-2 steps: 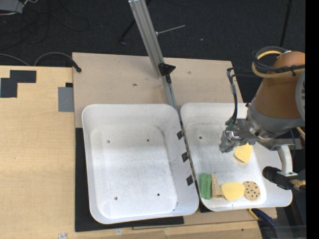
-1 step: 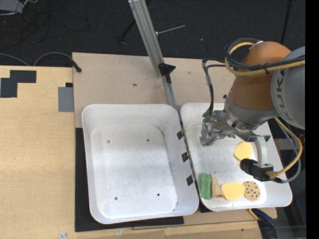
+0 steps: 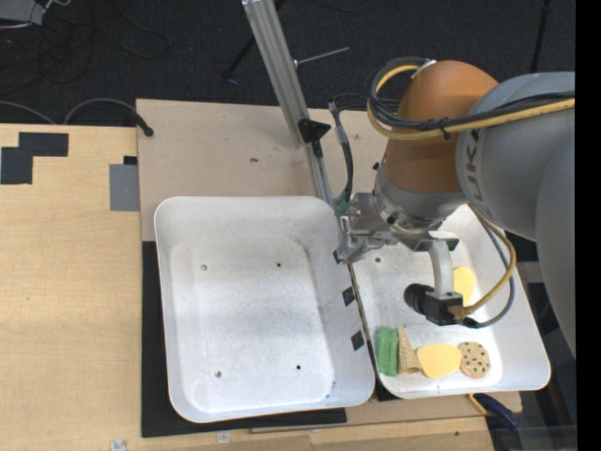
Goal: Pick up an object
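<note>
My gripper (image 3: 362, 237) hangs under the orange wrist, over the near-left part of the right bin (image 3: 528, 369), close to the wall it shares with the left bin. At the right bin's front edge lie a green piece (image 3: 386, 350), a tan cracker (image 3: 407, 351), a flat yellow piece (image 3: 438, 360) and a chocolate-chip cookie (image 3: 474, 359), side by side. Another yellow piece (image 3: 465, 281) lies further back, to the right of the gripper. The arm hides the back of that bin. Nothing shows in the gripper.
The left bin (image 3: 244, 308) is a wide white tray beside the gripper. A slanted aluminium bar (image 3: 282, 73) comes down from the top to the gap between the bins. The grey arm covers the right side.
</note>
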